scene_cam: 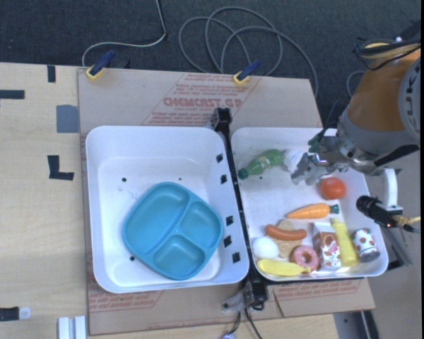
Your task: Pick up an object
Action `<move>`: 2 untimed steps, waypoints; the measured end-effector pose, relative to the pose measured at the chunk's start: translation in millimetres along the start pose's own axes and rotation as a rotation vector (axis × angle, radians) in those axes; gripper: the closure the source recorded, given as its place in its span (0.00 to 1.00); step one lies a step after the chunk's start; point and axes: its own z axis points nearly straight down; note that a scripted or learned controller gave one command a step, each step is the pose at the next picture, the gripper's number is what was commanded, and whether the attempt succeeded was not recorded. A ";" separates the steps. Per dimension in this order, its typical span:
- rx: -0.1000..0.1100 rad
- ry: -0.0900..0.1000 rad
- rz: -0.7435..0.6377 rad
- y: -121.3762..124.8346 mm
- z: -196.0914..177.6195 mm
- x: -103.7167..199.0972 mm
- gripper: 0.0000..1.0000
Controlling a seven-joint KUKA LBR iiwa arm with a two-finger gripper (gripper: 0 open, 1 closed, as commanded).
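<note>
Tool [307, 169] low in the right bin [268, 210], between green bottle [261, 162] and tomato [332, 188] (grip state unreadable), blue tray [172, 229] in the left bin [102, 189]

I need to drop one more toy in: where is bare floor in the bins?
Right bin: bare middle-left, between green bottle and hot dog. Its front right is crowded. Left bin: bare behind the blue tray. The tool hangs near the tomato.

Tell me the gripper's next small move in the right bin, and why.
Probably ease the gripper down and toward the green plastic bottle. It hovers just right of that bottle in the right white bin, nothing shows between its fingers, and the bottle lies apart from the red tomato and orange carrot.
</note>
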 end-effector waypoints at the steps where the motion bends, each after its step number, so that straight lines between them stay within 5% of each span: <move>1: -0.001 0.000 0.000 30.8 -9.7 1.7 1.00; 2: 0.001 -0.002 0.001 63.7 33.4 8.1 1.00</move>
